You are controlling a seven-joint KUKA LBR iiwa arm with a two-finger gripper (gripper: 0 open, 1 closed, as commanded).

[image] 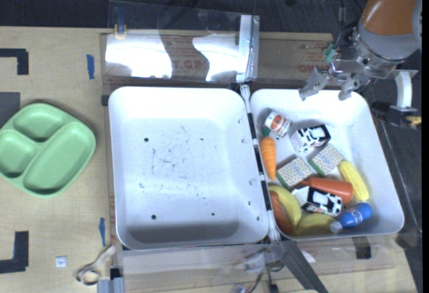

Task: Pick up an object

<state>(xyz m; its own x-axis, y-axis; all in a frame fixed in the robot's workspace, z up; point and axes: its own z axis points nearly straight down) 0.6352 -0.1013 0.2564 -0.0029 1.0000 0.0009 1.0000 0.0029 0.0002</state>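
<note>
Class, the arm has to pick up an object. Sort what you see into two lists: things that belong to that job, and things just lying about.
Belongs to the job:
hand
right bin
carrot
corn cob
banana
blue bottle

Lying about:
green divided plate
left bin

Pale matt wood worktop (53, 57), smooth white plastic bins (181, 100) – faintly scuffed, glossy clear sheet (181, 43) behind, green matt plastic divided plate (44, 149), shiny toy corn (353, 178).

Toys crowd the right bin's (385, 171) near-left corner: carrot (269, 157), banana (289, 208), corn (354, 179), blue bottle (351, 217), cow-patterned blocks (312, 138).
</note>
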